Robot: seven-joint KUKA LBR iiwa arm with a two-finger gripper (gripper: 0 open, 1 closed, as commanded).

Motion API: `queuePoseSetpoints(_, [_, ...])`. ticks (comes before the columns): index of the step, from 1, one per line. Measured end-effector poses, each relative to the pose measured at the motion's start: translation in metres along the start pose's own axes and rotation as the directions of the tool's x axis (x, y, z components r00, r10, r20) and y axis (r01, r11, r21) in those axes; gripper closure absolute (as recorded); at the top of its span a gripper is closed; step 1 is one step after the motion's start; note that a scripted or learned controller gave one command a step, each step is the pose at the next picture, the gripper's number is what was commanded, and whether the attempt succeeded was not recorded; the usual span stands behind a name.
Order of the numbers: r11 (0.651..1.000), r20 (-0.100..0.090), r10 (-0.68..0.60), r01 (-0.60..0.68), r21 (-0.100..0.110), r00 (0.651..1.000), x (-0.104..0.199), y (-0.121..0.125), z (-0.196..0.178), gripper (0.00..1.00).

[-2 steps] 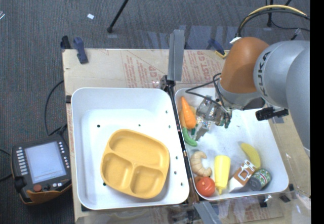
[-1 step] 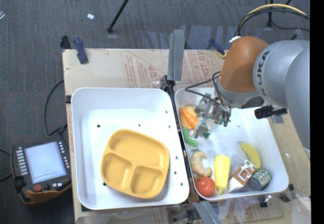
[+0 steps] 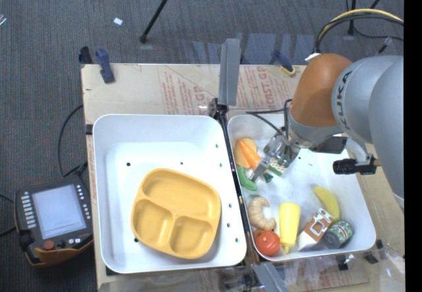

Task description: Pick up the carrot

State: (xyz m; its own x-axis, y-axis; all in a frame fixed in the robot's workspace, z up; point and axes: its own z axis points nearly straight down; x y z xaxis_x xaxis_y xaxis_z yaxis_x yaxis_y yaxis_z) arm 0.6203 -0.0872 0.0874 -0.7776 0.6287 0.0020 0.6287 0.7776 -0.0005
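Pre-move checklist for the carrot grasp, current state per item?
1. Carrot in view in the right bin, near its left wall: ok.
2. Gripper close to the carrot, just right of it and lower: ok.
3. Carrot between the jaws: not ok, it lies beside them.
4. Jaw opening: cannot tell.
5. Neighbours: green vegetable lies right under the gripper, wrong-item risk: not ok.
6. Croissant, tomato, yellow bottle and banana well away from the carrot: ok.
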Motion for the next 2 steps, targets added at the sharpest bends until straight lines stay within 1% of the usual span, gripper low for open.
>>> queuePoseSetpoints(1, [1.0, 0.002, -0.009, 0.009, 0.0, 1.0, 0.001, 0.002, -0.011, 1.0])
queuePoseSetpoints(2, [0.998, 0.012, 0.055, -0.055, -0.013, 0.998, 0.048, 0.047, -0.108, 1.0])
